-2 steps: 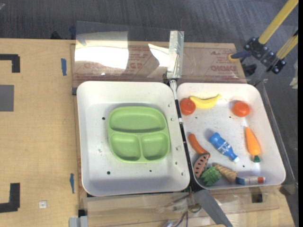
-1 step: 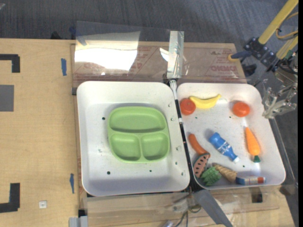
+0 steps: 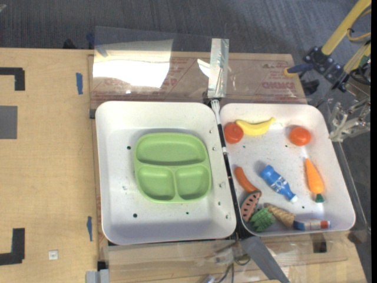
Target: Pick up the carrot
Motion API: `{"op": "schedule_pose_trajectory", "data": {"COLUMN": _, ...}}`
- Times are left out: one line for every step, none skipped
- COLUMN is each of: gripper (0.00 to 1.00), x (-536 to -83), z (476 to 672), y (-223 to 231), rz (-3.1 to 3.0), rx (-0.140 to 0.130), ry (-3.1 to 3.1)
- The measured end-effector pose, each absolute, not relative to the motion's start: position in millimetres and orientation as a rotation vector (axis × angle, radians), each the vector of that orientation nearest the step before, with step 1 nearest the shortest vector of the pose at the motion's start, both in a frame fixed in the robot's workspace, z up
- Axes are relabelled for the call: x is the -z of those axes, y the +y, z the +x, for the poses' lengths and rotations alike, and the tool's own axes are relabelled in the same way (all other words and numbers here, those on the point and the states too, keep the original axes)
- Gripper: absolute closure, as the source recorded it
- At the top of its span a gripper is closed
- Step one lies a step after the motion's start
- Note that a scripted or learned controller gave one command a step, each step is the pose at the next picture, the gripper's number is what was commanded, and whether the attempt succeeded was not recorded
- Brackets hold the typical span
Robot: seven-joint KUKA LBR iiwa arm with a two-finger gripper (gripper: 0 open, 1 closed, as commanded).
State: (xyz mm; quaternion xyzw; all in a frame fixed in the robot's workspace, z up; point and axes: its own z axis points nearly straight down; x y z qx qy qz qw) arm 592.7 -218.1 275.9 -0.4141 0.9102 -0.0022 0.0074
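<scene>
White bins: two sit side by side on the bench, the left bin (image 3: 109, 128) and the right bin (image 3: 343, 200), their inner rims touching.
Brown bench top (image 3: 41, 158): cardboard-coloured, with black and blue tape marks on its left part.
Green tray (image 3: 172, 166): lies flat in the middle of the left bin, with one long compartment on the far side and two smaller ones on the near side.
Carrot (image 3: 314, 177): lies in the right half of the right bin, close to the right wall, its orange body running far to near and its green end pointing near; it touches none of the other toys.
Orange ball (image 3: 300, 135): just far of the carrot's tip.
Blue bottle (image 3: 277, 183): left of the carrot, lying at a slant near the bin's middle.
Banana (image 3: 255, 126): at the far side of the right bin, touching a red tomato (image 3: 233, 132) on its left.
Red sausage (image 3: 246, 180): left of the bottle.
Near-edge cluster: a watermelon slice (image 3: 250, 205), a green leafy piece (image 3: 262, 219), a tan cone (image 3: 281, 215) and a small tube (image 3: 311, 223) lie along the near wall.
Jaw state: cannot tell.
</scene>
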Motion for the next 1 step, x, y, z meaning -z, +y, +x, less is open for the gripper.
{"op": "schedule_pose_trajectory", "data": {"gripper": 1.00, "x": -456.4, "z": 662.0, "y": -221.4, "rz": -1.522, "rx": 0.016, "ry": 2.731}}
